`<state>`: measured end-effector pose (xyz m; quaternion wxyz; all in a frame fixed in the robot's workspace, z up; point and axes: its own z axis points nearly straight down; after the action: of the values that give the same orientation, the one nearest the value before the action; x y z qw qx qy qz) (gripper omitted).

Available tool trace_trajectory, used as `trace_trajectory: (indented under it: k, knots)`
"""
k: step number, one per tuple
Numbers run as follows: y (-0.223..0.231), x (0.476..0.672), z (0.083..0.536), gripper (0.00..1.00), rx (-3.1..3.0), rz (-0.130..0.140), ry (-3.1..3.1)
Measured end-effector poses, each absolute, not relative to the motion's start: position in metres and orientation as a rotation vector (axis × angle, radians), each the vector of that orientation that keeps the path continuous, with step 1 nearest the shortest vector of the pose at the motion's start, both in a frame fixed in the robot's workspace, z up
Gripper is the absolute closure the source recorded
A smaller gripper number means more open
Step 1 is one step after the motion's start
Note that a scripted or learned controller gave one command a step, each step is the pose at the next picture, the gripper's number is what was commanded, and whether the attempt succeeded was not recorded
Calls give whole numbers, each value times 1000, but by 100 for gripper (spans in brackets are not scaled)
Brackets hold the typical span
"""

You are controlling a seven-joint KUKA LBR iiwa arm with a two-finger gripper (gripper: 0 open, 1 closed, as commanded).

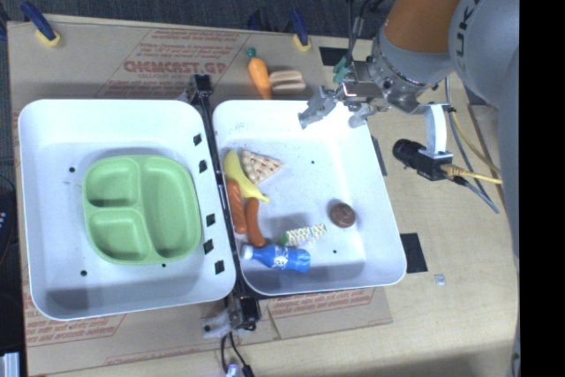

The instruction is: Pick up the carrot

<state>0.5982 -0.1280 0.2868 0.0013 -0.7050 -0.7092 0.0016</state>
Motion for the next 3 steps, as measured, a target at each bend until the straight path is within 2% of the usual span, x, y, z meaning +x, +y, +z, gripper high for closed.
trace_trajectory:
  k: [1,2,3]
  knots:
    - [-175,585,166,0,-2421,7,-1995]
    - [-110,554,91,0,-2655,7,-1668]
    - [-80,598,192,0,-2651,2,-1681]
